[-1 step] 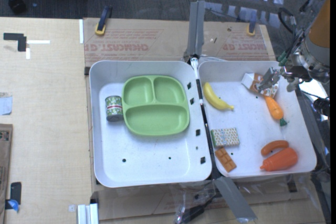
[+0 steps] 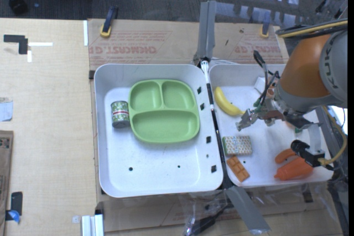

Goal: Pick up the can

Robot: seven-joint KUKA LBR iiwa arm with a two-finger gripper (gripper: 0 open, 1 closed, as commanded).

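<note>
The can [image 2: 120, 114] stands in the left bin [image 2: 110, 168], close to that bin's left wall. It is small, with a green and white label and a grey top. Right beside it, just touching or almost touching, lies a green plate [image 2: 164, 110] with three parts. The plate sits in the middle of the left bin, toward the far edge.

The arm [image 2: 315, 72] comes in from the right and hangs over the right bin [image 2: 260, 188]. Its gripper [image 2: 247, 119] points toward the left, over the middle of the right bin, well apart from the can. I cannot tell how far the claw is open, and nothing can be seen in it.

In the right bin, a banana [image 2: 227, 102] lies near the wall between the two bins. A small spotted box [image 2: 238, 145] lies nearer the front, and an orange block [image 2: 238, 168] lies just in front of that. Some orange carrots [image 2: 292, 166] lie at the front right corner
</note>
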